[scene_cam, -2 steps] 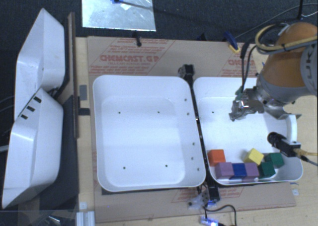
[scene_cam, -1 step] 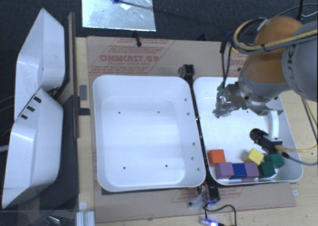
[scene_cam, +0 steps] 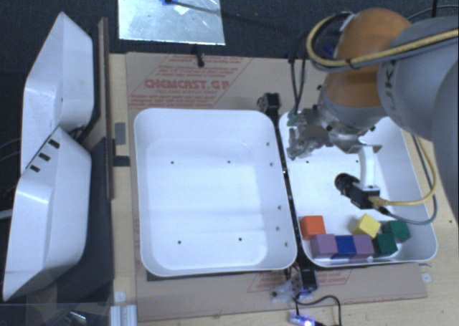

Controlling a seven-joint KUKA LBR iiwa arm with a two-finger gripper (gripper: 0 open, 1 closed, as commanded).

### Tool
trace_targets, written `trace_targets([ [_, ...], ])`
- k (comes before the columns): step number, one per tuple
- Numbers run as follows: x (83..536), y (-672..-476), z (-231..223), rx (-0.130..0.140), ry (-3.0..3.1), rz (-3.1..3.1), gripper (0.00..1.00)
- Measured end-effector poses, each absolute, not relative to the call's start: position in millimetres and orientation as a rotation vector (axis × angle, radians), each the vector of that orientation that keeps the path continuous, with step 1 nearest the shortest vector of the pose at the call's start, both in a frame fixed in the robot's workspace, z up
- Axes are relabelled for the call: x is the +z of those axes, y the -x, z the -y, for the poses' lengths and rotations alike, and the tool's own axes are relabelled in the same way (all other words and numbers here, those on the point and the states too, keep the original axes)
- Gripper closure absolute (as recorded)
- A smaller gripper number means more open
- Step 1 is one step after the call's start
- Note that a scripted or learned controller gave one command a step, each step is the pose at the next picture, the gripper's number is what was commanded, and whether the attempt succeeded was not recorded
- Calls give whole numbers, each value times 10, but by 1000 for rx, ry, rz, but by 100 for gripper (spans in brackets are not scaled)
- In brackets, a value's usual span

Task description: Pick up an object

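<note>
- The arm (scene_cam: 401,52), grey with an orange band, is seen nearest the camera, reaching in from the right over the upper part of the right bin (scene_cam: 423,246).
- The gripper (scene_cam: 300,147) is held above the upper left corner of the right bin, just beside the divide between the two bins; whether its jaws are spread or pressed together cannot be told, and nothing is seen between them.
- A black cylindrical part (scene_cam: 347,185) with a yellow cable is seen below the wrist, over the middle of the right bin.
- The blocks are gathered well apart from the gripper, along the bin's near edge: an orange block (scene_cam: 312,226), a purple block (scene_cam: 323,245), a blue block (scene_cam: 345,245), a mauve block (scene_cam: 363,244), a yellow block (scene_cam: 368,226) and two green blocks (scene_cam: 391,237).
- The left bin (scene_cam: 154,127) is seen beside it, on brown cardboard (scene_cam: 188,82).
</note>
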State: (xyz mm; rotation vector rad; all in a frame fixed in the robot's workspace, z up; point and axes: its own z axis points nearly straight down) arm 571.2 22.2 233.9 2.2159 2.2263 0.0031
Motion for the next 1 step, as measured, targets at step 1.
trace_targets([
  [1, 2348, -5730, -790, 3, -2216, -2228, 100],
])
